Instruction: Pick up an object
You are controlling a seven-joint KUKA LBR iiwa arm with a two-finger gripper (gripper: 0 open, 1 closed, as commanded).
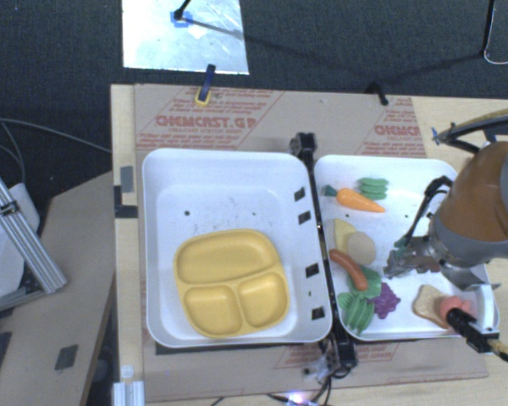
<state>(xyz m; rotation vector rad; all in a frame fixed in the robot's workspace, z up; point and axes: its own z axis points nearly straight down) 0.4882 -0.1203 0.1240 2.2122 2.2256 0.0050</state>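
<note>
Hand [401, 263] just right of sausage [349, 270]

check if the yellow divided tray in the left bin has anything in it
Empty. The yellow divided tray lies flat in the left bin; all three compartments show bare yellow.

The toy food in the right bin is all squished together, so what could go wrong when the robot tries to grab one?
1. The sausage, purple grapes and green leafy piece lie close together, so the gripper might nudge or catch more than one.
2. The bread slice lies partly under the arm, so the camera may misjudge it.
</note>
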